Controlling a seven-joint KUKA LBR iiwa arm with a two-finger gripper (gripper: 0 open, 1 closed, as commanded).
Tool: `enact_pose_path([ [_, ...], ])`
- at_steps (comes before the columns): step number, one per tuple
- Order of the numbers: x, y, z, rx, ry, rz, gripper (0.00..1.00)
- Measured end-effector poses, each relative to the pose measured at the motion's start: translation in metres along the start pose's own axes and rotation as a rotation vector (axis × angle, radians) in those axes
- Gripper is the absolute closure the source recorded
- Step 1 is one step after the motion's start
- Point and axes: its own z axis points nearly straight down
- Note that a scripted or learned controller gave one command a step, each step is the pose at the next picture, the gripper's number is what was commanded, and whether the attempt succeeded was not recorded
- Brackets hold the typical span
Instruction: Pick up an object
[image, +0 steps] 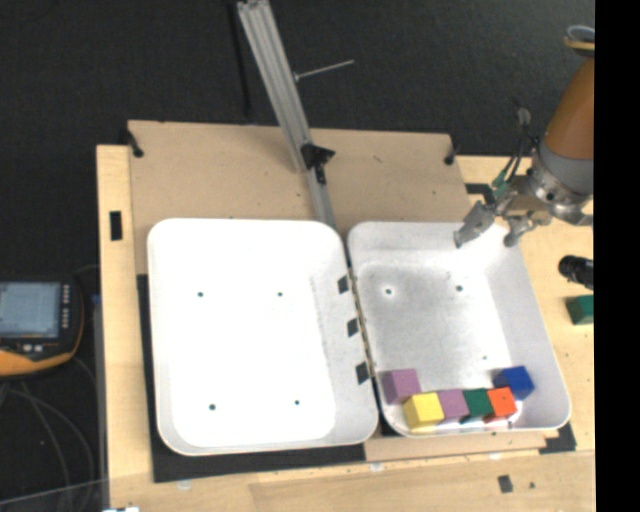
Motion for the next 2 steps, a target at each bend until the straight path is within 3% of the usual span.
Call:
enact_pose_path([
  [1, -0.001, 0.001, -0.012, -0.003, -0.003, -0.003, 1.0],
  [2, 0.089, -0.019, -0.018, -0.002, 0.004, 0.002, 1.0],
])
